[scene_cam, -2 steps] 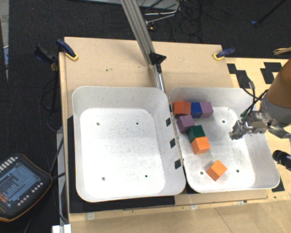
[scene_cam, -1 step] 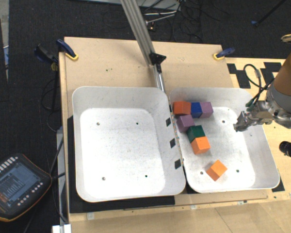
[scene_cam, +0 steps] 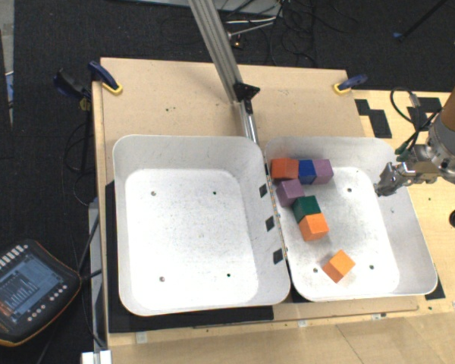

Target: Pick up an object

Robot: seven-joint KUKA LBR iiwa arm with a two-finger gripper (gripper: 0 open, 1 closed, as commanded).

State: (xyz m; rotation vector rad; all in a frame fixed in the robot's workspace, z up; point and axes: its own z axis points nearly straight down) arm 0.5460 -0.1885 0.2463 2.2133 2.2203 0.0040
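Note:
The right bin [scene_cam: 409,264] holds several small blocks. An orange block [scene_cam: 283,168], a blue block [scene_cam: 306,171] and a purple block [scene_cam: 323,171] sit in a row at its far left. Below them lie a second purple block [scene_cam: 290,192], a dark green block [scene_cam: 306,207] and an orange block [scene_cam: 313,226]. Another orange block [scene_cam: 338,266] lies alone nearer the front. My gripper [scene_cam: 387,183] hangs over the bin's right rim, well right of the blocks, with nothing seen in it.
The left bin [scene_cam: 129,203] stands beside the right one on the wooden bench. A metal pole [scene_cam: 216,40] slants down to the bins' shared far edge. Clamps [scene_cam: 105,76] sit at the bench's far corners. A teach pendant [scene_cam: 23,287] lies at bottom left.

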